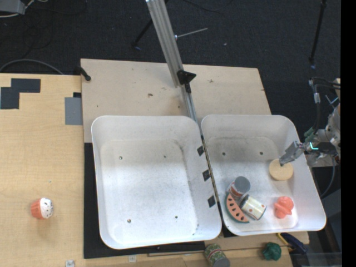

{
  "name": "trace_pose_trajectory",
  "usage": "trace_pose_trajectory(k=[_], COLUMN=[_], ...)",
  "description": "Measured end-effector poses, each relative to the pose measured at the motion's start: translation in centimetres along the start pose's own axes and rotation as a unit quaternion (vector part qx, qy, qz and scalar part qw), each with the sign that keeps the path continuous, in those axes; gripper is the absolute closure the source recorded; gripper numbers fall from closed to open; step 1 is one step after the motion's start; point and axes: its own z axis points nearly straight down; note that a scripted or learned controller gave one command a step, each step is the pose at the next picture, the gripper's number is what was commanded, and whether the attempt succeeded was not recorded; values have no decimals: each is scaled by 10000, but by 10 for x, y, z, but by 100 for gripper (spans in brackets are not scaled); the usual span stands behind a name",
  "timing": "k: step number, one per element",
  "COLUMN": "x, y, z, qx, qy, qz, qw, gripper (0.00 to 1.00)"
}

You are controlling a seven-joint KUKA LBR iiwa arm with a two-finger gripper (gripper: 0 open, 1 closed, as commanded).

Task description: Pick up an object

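The gripper (290,153), its state impossible to tell, sits at the right bin's (256,122) right rim beside the tan disc (281,171), with open floor leftward.

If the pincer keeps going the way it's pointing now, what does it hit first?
Probably the tan round disc: the pincer angles down-left from the right bin's edge and its tip sits just above the disc. Depth is unclear from one view; it could land on the bin floor beside it.

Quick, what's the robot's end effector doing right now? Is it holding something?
End effector: cannot be told whether it is open or closed; it sits at the right bin's right edge, by the tan round disc, with nothing visibly held.
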Motion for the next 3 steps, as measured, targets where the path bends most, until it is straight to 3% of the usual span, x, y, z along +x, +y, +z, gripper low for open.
trace_pose_trajectory(k=[1, 3], x=[0, 5], y=[1, -2], z=[-2, 100], qx=[-21, 4], qy=[-6, 2], qz=[0, 7], qw=[10000, 10000], gripper=[0, 0])
